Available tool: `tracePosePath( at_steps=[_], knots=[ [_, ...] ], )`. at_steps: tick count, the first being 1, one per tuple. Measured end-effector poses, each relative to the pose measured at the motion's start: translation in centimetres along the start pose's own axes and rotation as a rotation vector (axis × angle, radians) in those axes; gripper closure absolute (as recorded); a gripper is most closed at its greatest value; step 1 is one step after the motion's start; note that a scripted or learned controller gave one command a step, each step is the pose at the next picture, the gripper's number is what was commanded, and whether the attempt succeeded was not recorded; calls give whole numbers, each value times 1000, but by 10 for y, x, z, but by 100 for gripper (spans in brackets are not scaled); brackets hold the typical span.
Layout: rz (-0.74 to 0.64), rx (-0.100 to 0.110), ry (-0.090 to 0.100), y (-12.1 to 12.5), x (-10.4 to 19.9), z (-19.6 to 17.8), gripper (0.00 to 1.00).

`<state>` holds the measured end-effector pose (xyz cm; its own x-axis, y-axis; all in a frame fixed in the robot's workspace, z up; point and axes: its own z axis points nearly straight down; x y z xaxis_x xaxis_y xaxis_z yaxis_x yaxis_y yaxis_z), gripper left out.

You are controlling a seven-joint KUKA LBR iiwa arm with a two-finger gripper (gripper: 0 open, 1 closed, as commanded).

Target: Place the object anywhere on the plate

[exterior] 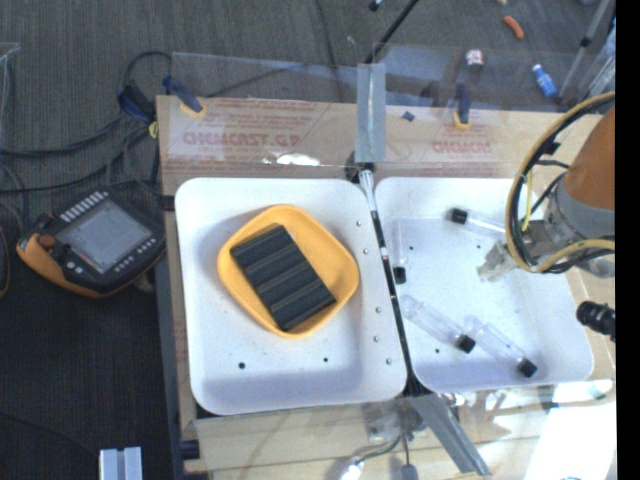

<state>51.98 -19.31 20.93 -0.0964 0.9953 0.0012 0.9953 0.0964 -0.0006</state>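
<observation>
Yellow plastic forms the plate, which sits in the left bin of the worktop. A dark ribbed block lies flat on the plate, angled diagonally and well within the rim. If this block is the task's object, the placement is judged complete or nearly so, and the step in hand is withdrawal of the arm.

The arm is positioned at the far right, over the outer edge of the right bin, well apart from the plate. The state of the fingers cannot be determined at this angle; nothing is visibly held.

The right bin contains several clear tubes with black caps, scattered near the divider and the front wall.

Next move, judged from the layout:
- Confirm that the block rests fully on the plate.
- Should another item require transfer, the arm must descend into the right bin, align with one tube, and carry it across the divider to the plate.
</observation>
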Motion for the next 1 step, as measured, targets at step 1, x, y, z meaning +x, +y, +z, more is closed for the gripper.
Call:
tracePosePath(
  at_steps=[1],
  knots=[
    [0,0,0,0,0,0,0]
  ],
)
